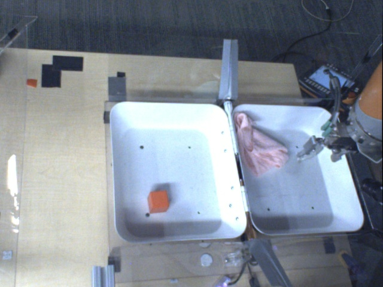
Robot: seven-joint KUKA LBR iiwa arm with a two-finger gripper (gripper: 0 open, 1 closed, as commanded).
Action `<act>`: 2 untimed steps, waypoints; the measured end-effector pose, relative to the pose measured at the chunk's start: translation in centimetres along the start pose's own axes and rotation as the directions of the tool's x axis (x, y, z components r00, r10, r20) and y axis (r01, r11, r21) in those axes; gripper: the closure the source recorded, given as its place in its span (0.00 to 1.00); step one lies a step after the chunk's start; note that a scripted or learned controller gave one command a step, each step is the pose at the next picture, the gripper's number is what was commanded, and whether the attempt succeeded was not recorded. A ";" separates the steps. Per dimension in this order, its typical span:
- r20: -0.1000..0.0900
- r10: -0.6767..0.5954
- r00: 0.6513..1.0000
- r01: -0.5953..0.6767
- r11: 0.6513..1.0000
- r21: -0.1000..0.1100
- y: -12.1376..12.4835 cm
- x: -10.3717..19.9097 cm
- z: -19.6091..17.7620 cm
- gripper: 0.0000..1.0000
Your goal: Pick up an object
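A crumpled pink cloth (258, 147) lies in the right bin (311, 217), against its left wall. In the left bin (179, 124) a small orange block (158, 201) sits near the front left. My gripper (321, 152) hangs over the right bin's right half, just to the right of the cloth and apart from it. Its two fingers stand spread, open, with nothing between them; the left fingertip (305, 150) points toward the cloth's edge.
A metal divider post (228, 70) runs between the bins at the back. Black patches (58, 69) and a small orange tag (31, 83) lie on the wooden bench at far left. Cables and a device (326, 79) sit behind the right bin.
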State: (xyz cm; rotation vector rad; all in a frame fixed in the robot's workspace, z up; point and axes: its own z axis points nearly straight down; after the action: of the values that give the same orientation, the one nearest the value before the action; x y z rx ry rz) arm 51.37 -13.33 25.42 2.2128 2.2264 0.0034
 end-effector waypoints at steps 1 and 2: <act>0.000 -0.027 1.000 0.027 1.000 0.000 7.0 -1.2 8.6 0.00; 0.005 -0.185 0.983 0.185 0.983 -0.014 9.8 2.2 16.1 0.00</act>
State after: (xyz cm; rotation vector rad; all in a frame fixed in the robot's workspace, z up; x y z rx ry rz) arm 61.22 -11.11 9.36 1.9880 2.4128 0.0155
